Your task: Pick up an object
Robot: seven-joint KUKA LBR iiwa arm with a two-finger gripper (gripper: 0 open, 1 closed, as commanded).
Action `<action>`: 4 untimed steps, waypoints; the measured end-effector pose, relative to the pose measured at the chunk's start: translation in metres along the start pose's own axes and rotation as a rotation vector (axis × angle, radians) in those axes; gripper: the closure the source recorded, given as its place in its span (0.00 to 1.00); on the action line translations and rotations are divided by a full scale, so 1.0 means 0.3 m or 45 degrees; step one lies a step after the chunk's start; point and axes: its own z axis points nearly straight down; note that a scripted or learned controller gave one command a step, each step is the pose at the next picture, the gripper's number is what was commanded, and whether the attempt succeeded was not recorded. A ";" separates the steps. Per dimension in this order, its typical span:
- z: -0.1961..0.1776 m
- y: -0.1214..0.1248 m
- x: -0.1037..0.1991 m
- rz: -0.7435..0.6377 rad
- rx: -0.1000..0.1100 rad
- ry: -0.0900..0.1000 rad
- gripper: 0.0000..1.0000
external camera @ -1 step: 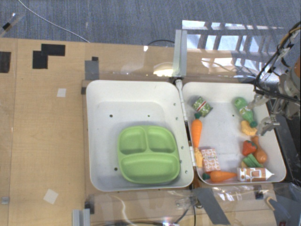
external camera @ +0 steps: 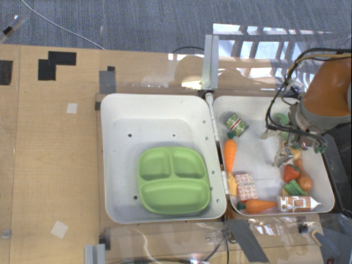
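So the left bin (external camera: 118, 147) has a green divided plate (external camera: 173, 179) sitting toward its near side. The right bin (external camera: 250, 147) holds the toy food: one carrot (external camera: 229, 154) along its left wall, another carrot (external camera: 258, 205) at the near edge, a little carton (external camera: 297, 203) beside that. The gripper (external camera: 287, 154) hangs low over the right side, just above a red-and-orange piece (external camera: 291, 172). Honestly can't tell how it's set.

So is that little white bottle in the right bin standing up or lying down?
Lying down. The white bottle rests on its side along the right bin's near wall, cap pointing right.
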 end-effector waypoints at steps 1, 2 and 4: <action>-0.099 0.143 -0.278 0.210 0.000 -0.013 0.00; 0.030 -0.065 -0.171 0.280 0.005 -0.005 0.00; -0.430 -0.092 -0.240 0.337 0.009 -0.028 1.00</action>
